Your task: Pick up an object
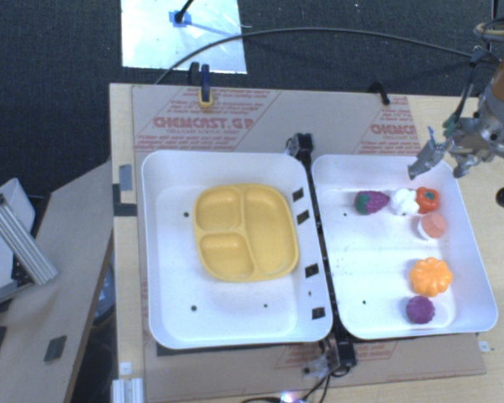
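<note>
My gripper (443, 161) hangs open above the far right corner of the right bin (378, 259), with nothing between its fingers. Just below it in that bin lie a purple-and-green toy (370, 201), a small white piece (402, 201), a red-orange toy (427, 197) and a pink round piece (433, 226). Farther toward the front sit an orange pumpkin-shaped toy (430, 276) and a purple ball-like toy (419, 310).
The left bin (172, 259) holds a yellow divided plate (240, 231). Black clips run along the seam between the bins. A cable arcs over the cardboard sheet behind the bins. A metal rail (17, 233) lies at the far left.
</note>
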